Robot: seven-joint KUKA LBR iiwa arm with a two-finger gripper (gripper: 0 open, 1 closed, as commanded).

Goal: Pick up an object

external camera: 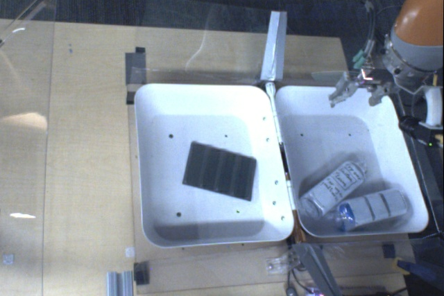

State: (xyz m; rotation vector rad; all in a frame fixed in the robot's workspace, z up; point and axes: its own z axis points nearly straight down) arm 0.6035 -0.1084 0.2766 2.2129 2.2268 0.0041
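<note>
Camera view has our pincer [357, 90] hanging over the far edge of the right bin [316, 111], near the desk's far right corner, with nothing between its two fingers; they look spread apart, so we read it as released and empty. The grey arm with its orange band comes in from the right above it.

Candidates for the pick: two bottles lying on their sides in the near part of the right bin. The labelled bottle [334, 186] lies slanted, and the blue-capped bottle [371, 209] sits just beside it toward the near right corner of that bin; they appear to touch. A dark ribbed flat pad [220, 170] lies alone in the middle of the left bin [156, 121], well apart from the pincer.

Relative to the pincer, both bottles lie toward the near edge of the desk in the same bin, the labelled one closer and more open on its far side.

Our judgement on doing this well: we are at the approach stage, no descent yet. We would go for the labelled bottle, turn the wrist so the fingers straddle its short axis, centre over its body and drop straight down. Risks: round bodies rolling away, a finger landing on the neighbouring bottle, or the bin wall crowding the blue-capped one. The flat pad looks too low to pinch easily.
</note>
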